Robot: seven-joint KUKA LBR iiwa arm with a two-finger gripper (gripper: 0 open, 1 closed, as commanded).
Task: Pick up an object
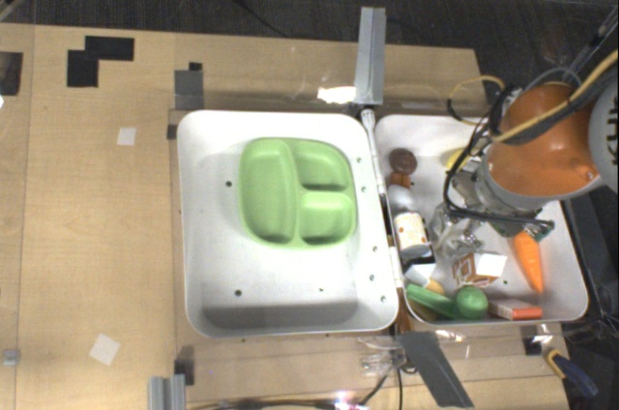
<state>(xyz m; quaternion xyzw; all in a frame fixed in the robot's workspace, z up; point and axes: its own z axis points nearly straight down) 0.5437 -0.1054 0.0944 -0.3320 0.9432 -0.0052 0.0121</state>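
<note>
The right bin [576, 297] holds several small objects. Among them are a brown round piece [401, 162], a small bottle with a pale label [410, 227], a green vegetable [437, 300], a green ball [471, 302], an orange carrot [528, 263], a flat red block [516, 310] and a small white and brown box [486, 268]. My gripper [460, 244] reaches down into the middle of this bin, just right of the bottle and right above the white box. The orange wrist band [542, 142] hides what lies beneath it.
The left bin [208, 282] bears a green divided plate [295, 190]. A metal post [370, 55] stands behind the gap between the bins. Cables [484, 123] hang by the arm. A yellow item [458, 157] peeks out beside the wrist.
</note>
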